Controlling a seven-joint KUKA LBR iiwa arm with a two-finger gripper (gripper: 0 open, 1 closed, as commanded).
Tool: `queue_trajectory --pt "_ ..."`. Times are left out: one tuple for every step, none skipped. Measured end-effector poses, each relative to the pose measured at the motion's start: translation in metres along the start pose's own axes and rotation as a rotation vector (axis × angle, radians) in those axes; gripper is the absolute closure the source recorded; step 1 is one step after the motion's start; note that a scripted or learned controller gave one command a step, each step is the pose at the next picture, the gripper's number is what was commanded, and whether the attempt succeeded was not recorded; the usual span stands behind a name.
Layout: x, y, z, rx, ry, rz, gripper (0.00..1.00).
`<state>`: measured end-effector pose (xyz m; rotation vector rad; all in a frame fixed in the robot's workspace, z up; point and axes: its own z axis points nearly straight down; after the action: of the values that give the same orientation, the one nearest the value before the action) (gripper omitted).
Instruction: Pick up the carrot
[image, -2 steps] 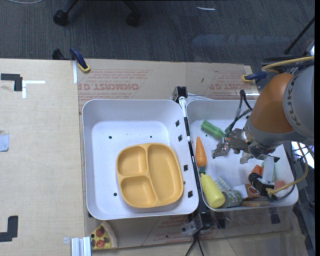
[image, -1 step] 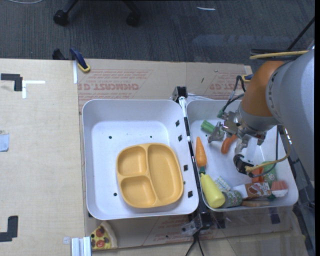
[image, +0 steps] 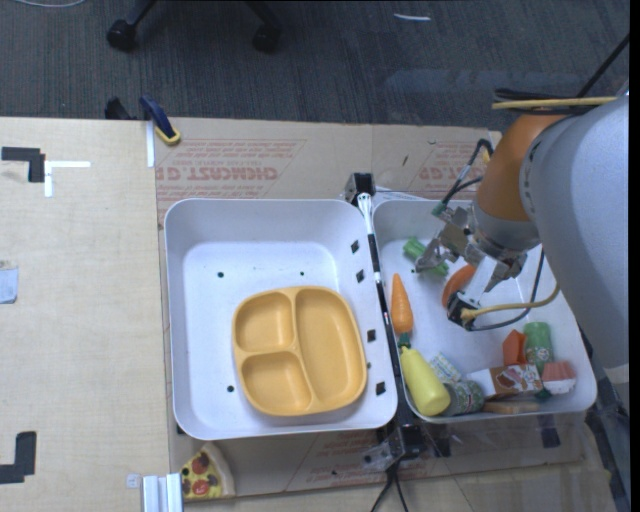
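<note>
We see the carrot (image: 401, 303) lying in the right bin (image: 430, 212) against its left wall, tip pointing away from us, with a yellow mustard bottle (image: 424, 382) just below it. The gripper (image: 455, 290) hangs over the middle of that bin, apart from the carrot and to its right; we cannot tell how its fingers stand, though something orange-red shows right at them. In the left bin (image: 190, 300) rests a yellow divided plate (image: 298, 350).
</note>
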<state>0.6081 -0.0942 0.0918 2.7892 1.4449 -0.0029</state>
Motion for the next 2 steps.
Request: queue_trajectory --pt "0.019 -0.106 -0.099 0.002 0.0 -0.009 0.0" --pt "0.072 -0.121 -0.098 0.002 -0.003 0.216 0.0"
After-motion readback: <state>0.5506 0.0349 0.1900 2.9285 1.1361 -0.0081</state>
